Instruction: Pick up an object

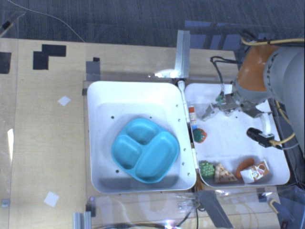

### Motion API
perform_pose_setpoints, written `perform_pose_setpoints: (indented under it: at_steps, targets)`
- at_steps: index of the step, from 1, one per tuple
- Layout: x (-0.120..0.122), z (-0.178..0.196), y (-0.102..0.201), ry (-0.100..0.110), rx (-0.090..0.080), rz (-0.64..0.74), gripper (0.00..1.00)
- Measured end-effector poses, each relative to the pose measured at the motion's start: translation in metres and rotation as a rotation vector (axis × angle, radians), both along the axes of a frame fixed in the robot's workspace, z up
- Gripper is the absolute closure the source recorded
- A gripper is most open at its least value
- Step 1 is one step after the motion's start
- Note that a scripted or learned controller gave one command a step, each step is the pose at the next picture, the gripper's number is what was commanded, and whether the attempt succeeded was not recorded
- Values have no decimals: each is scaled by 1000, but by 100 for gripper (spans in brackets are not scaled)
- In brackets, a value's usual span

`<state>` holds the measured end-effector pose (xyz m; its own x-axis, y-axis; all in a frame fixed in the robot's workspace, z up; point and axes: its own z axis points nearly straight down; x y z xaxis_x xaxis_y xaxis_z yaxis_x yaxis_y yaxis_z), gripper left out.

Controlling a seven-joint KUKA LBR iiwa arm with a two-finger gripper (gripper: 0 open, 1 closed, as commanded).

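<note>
The two-finger gripper (209, 110), jaws seemingly parted and empty, hangs high in the right white plastic bin (228, 142); descending there risks missing the small red-and-green strawberry toy (199, 135) nearby.

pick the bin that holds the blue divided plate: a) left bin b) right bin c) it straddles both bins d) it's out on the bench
a, the blue divided plate lies flat inside the left bin, while the right bin holds the small items such as the strawberry.
</note>
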<state>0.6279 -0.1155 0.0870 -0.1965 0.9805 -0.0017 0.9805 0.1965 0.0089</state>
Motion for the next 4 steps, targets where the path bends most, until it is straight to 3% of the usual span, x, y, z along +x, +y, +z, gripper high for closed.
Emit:
perform_pose_setpoints:
  at_steps: [1, 2, 3, 4]
  targets:
    - [-4, 24, -5, 5, -2, 187, 0]
    - [39, 1, 16, 21, -5, 349, 0]
    - [-29, 2, 24, 0, -6, 366, 0]
    - [-73, 2, 21, -7, -4, 240, 0]
